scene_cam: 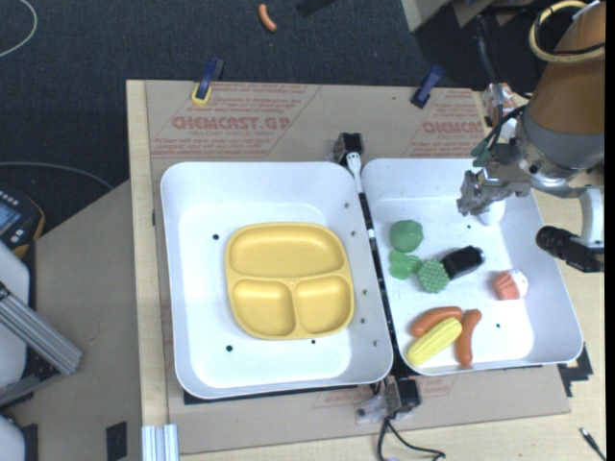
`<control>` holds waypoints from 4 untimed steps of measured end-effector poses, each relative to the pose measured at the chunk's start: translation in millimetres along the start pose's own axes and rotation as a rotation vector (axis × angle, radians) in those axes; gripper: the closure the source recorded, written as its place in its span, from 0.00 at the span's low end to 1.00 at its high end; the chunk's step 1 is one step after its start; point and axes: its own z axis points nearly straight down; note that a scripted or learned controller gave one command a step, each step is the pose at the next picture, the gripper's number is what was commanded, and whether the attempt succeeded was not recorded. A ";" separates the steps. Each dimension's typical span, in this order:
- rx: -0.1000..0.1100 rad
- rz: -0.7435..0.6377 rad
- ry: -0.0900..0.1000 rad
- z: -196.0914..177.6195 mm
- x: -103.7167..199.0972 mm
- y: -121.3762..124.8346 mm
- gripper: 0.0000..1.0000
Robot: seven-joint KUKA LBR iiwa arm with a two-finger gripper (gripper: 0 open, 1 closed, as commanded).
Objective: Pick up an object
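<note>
The right bin (538,339) holds several toy foods. A green round piece (406,233) and a smaller green piece (403,264) lie at its left. A knobbly green piece (432,276) touches a black block (463,260) in the middle. A yellow corn cob (433,340) lies between two orange sausages (467,334) at the front. An orange and white piece (507,284) sits at the right. My gripper (478,200) hangs over the bin's back part, above and to the right of the green round piece, with nothing visible between its fingers.
The left bin (192,286) holds a yellow divided plate (288,279). Black clamps (350,149) join the bins at the back and front. Blue clips (207,80) hold the cardboard base. An orange scrap (267,16) lies on the dark floor.
</note>
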 end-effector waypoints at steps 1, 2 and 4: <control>0.000 0.000 0.000 -4.8 46.2 -14.9 1.00; 0.001 0.000 0.000 -3.3 93.3 -45.3 1.00; 0.000 0.000 -0.001 5.7 154.3 -65.7 1.00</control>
